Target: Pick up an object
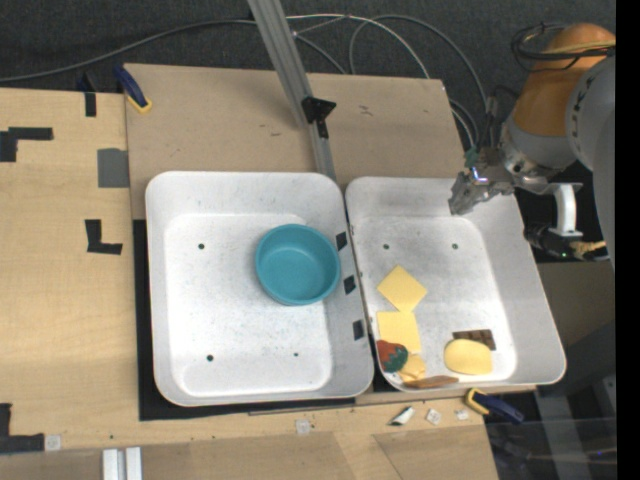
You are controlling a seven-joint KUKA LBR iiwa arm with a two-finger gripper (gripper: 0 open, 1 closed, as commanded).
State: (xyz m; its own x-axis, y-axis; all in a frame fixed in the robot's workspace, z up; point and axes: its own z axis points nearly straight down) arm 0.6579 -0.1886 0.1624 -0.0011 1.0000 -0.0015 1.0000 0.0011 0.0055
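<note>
We see the robot arm (560,98) reaching in from the right, its claw (468,194) poised over the far right corner of the right bin (520,258); whether its fingers are spread or closed we cannot tell, and nothing shows between them. The small objects crowd the near end of that bin: two yellow squares (401,289), a yellow lump (468,357) beside a dark brown block (476,338), and a red and green piece (392,354) we cannot make out clearly. The far half of the bin floor lies open beneath the claw. In the left bin (180,268) a blue bowl (296,264) sits right of centre, with bare floor around it. The arm's upper part is cut off at the frame's right side.
</note>
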